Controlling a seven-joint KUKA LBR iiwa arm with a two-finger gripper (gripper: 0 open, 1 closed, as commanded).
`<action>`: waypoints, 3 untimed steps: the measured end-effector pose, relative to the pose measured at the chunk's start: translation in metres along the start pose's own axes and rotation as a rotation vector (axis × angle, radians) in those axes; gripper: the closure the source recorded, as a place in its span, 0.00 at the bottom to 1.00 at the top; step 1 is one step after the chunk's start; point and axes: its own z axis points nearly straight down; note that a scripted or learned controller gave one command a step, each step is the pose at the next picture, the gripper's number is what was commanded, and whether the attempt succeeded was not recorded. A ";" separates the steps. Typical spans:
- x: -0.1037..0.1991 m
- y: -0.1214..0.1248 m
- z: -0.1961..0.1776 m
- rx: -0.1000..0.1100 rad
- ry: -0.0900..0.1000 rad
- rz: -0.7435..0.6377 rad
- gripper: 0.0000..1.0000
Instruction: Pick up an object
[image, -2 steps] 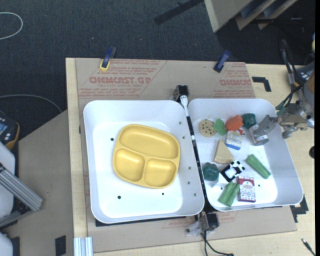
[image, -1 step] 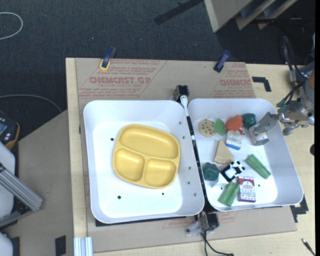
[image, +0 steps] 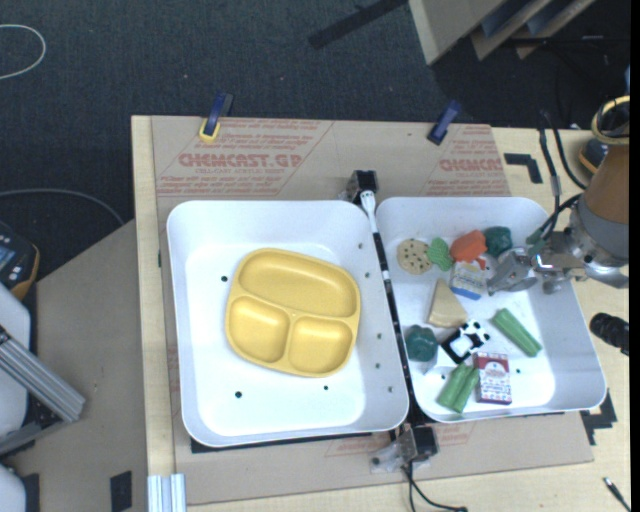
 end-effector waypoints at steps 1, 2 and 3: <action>-0.010 0.000 0.051 -0.001 0.000 0.000 0.00; -0.009 0.000 0.094 0.001 0.000 0.000 0.00; -0.010 0.001 0.081 -0.005 -0.002 0.001 1.00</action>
